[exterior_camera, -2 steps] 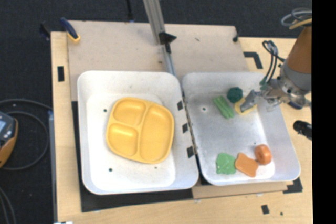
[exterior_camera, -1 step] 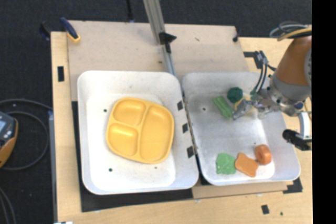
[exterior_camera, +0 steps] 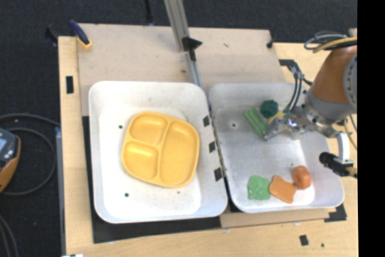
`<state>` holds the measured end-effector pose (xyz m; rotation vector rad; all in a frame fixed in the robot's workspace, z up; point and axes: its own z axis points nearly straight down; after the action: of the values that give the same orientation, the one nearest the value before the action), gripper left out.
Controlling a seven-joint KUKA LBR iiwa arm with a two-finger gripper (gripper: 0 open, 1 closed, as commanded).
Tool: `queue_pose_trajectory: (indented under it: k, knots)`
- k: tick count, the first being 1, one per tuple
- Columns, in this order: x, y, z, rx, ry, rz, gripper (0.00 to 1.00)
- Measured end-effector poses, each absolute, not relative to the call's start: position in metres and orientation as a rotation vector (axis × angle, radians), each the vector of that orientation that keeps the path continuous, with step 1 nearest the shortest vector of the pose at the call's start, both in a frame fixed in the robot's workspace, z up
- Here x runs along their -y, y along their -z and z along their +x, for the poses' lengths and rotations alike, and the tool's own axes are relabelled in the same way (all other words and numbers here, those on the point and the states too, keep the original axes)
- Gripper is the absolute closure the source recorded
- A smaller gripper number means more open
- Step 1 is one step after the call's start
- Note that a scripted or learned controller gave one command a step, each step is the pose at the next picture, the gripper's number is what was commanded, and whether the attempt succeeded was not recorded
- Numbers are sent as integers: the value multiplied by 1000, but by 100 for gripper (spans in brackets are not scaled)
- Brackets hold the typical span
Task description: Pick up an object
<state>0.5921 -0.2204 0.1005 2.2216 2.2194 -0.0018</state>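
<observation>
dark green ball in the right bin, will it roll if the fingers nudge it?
Likely yes. The green ball looks round, so a sideways nudge would probably send it rolling. The green stick lies close beside it and may block it on that side. The gripper sits near both, so contact could shift either one. The bin floor looks flat, little to stop a roll.

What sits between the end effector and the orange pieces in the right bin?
Bare white bin floor lies between the end effector and the orange pieces, in the camera view.

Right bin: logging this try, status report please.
Gripper low in right bin, beside green stick and dark green ball. No grasp visible. Green, tan and orange pieces lie apart near the front edge.
</observation>
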Motion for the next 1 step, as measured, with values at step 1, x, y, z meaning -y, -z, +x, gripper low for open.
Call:
queue_pose_trajectory:
  k: [1]
  knots:
    - [222, -114, 594, -2214, -4, 2219, 100]
